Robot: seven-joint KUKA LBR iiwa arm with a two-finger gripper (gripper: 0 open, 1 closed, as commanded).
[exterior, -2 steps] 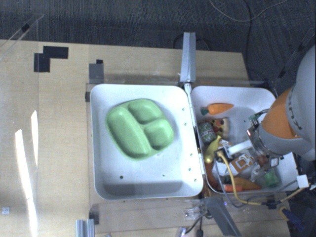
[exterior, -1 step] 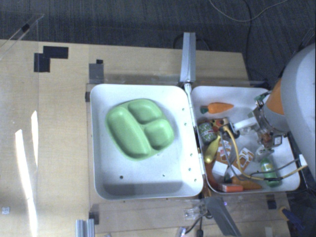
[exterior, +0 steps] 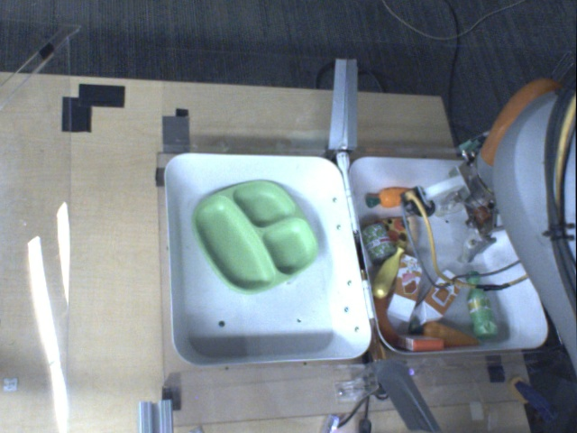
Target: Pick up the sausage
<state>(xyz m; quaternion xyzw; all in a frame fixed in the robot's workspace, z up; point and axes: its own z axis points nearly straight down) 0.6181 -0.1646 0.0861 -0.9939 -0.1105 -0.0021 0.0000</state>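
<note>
Two shallow white bins sit side by side on the pale wooden bench [exterior: 108,242], parted by a grey metal rail [exterior: 343,106] that runs back from where they meet. The left white bin [exterior: 189,332] carries a light green plastic plate with three compartments [exterior: 257,234], lying a little toward the far side, nothing in its hollows. The right white bin [exterior: 532,318] is the crowded one. The big grey arm with its orange band [exterior: 527,165] leans in from the right over that bin's far right corner, and its two-finger gripper [exterior: 475,213] hangs low above the bin's right half amid yellow and white cables; from here I cannot make out how the gripper is set, and I see nothing caught in it. The brown curved sausage [exterior: 383,316] lies along the left wall of the right bin near the front corner, well apart from the gripper. Just above it rests a yellow banana [exterior: 389,271], and beyond that a small green and red can [exterior: 377,240]. An orange carrot-like toy [exterior: 393,198] sits near the far wall. At the front edge lie an orange-red stick-shaped piece [exterior: 444,336] and, beside it to the right, a small green bottle [exterior: 480,316] standing close to the front wall.
</note>
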